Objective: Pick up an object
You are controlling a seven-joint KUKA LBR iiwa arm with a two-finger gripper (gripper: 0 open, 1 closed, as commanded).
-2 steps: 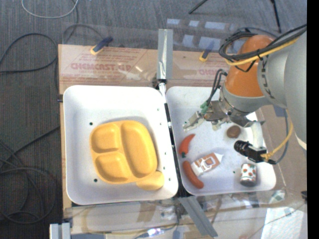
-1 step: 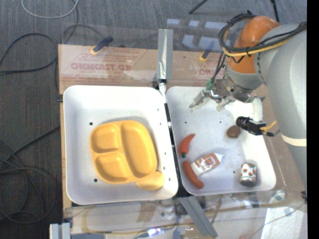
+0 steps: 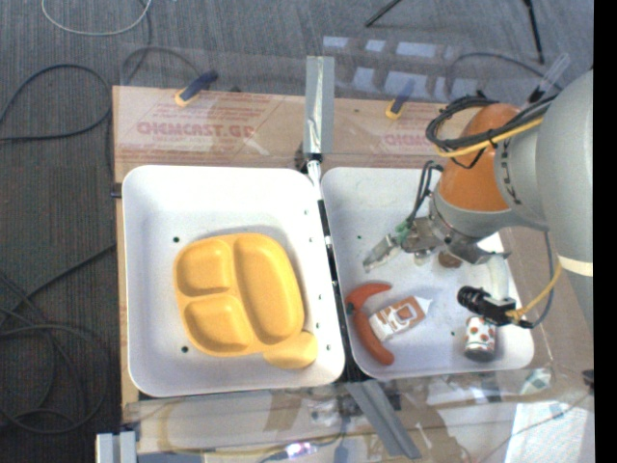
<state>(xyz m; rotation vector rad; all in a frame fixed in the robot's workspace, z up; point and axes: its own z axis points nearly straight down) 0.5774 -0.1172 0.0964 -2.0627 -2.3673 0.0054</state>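
Observation:
My gripper [image 3: 384,249] hangs over the upper middle of the right bin [image 3: 342,258], pointing down and to the left, with nothing visibly in it. Just below it lies a curved red-orange sausage-shaped toy [image 3: 370,328]. A small white and orange carton [image 3: 401,316] rests against that toy's right side. A little white cup with red dots [image 3: 479,339] stands in the bin's lower right corner. A small brown object [image 3: 449,257] peeks out beneath the wrist.
The left bin [image 3: 154,201] holds a yellow three-compartment plate [image 3: 238,292] and a yellow lump [image 3: 292,351] at its lower right. A raised divider [image 3: 326,249] separates the bins. The arm covers the right bin's upper right.

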